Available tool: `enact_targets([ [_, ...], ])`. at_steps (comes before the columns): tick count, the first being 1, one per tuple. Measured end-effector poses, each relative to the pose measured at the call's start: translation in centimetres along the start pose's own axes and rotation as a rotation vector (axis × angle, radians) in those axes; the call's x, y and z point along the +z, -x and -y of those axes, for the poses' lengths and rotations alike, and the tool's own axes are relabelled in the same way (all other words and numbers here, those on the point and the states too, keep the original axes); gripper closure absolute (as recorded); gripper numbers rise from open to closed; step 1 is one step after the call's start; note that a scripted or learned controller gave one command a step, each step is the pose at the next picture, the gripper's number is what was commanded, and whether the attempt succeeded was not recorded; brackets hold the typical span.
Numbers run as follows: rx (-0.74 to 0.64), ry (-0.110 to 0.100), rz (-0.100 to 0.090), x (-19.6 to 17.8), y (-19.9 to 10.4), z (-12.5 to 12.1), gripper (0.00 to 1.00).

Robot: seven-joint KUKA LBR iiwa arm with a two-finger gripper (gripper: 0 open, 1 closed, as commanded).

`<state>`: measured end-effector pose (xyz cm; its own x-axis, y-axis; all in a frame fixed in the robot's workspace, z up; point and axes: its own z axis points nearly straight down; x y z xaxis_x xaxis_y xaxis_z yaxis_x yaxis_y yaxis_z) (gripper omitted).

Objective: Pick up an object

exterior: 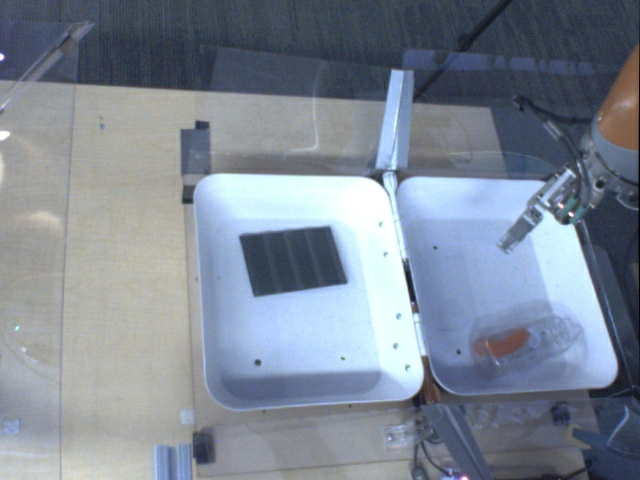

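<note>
Hidden or cut off: the arm (622, 133) is cropped by the right edge at about 3 o'clock, so that just a curved orange patch and some grey housing are seen; the lower corners of the right bin (450, 298) are crossed by dark brackets at 5 o'clock.
Hard to make out: the task's object, a clear plastic bottle (525, 340), is nearly lost against the white floor; its outline is faint and its ends are blurred. An orange-red patch is seen inside or behind it, and which cannot be told.
Object place: the bottle is laid on its side in the right bin, at 5 o'clock of the bin's middle, near the front wall.
Gripper: the gripper (515, 236) is held over the right bin at about 1 o'clock of the bin's middle, well apart from the bottle. The thin pale fingers are tilted down toward 8 o'clock. Nothing is seen between them; whether they are parted or closed cannot be told.
Left bin (215, 298): a shallow white tray with rounded corners and a matt, faintly speckled floor.
Dark pad (293, 260): a flat charcoal rectangle with lengthwise ribs is laid at 11 o'clock of the left bin's middle.
Bench (110, 268): pale wood grain is seen under a glossy clear sheet.
</note>
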<state>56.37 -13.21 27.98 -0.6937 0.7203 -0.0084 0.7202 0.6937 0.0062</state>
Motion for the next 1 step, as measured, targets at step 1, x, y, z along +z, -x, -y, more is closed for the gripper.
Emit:
enact_targets([
  [1,-0.13,-0.001,-0.003,18.37,-3.66,1.1,0.0],
])
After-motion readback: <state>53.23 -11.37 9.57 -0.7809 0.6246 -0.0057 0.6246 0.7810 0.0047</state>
